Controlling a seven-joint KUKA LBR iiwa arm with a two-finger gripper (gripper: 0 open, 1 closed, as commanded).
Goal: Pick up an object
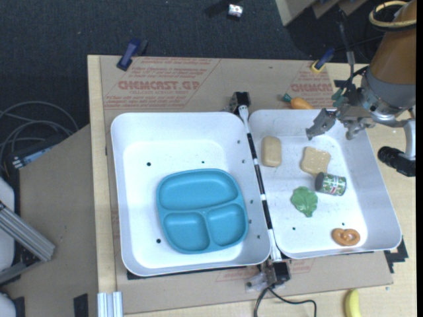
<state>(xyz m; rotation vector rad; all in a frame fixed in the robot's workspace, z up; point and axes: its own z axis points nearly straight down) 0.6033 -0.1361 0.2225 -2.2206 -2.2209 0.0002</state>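
Your tool (336, 123) sat over the right bin's (373, 177) far edge, fingers spread, gripping nothing. Can (330, 184), two sponges (271, 151), green piece (305, 201) and donut (346, 236) lay below it; blue tray (201, 209) in left bin (132, 177).

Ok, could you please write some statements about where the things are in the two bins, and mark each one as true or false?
1. The blue divided tray lies in the left bin. True.
2. The green object lies in the left bin, on the tray. False: it lies in the right bin, below the small can.
3. The gripper holds the orange ring. False: the ring lies near the right bin's front edge, far from the gripper, which is over the bin's back part.
4. Two tan blocks, the pale block and the browner block, lie in the right bin. True.
5. The small can lies on its side beside the browner block. True.
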